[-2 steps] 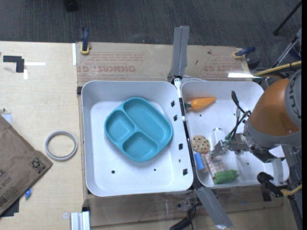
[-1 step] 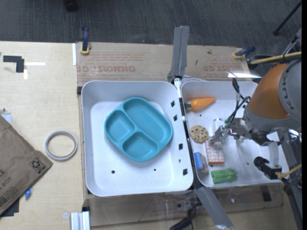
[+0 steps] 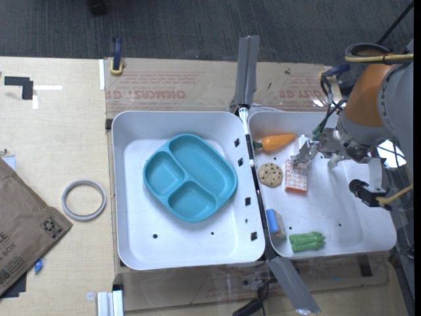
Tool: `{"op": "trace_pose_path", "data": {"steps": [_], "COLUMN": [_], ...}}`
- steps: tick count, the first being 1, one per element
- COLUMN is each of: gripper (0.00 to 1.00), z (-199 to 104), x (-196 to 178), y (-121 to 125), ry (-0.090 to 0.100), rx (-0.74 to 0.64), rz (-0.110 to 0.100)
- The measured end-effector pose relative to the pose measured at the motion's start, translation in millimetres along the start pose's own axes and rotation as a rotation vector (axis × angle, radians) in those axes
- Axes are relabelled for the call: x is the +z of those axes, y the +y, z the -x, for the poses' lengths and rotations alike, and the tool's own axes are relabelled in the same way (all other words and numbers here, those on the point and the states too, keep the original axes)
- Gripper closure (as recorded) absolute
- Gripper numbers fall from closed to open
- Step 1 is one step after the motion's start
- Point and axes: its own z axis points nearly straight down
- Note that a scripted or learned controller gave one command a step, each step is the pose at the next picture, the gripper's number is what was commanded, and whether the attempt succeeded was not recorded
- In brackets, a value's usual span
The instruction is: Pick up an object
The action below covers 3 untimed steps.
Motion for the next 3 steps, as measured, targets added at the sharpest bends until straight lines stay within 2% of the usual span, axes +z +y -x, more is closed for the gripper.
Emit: {"op": "trace_pose_path", "data": {"steps": [1, 2, 3], "gripper": [0.0, 0.0, 0.0], "z": [-21.2, 26.5, 27.8], "x": [0.3, -8.5, 6.5], "y": [-62.1, -3.0, -42.4], "ry": [0.004, 0.003, 0.004], "rx": [-0.089, -0.096, -0.174], "rz": [-0.005, -0.015, -0.015]}}
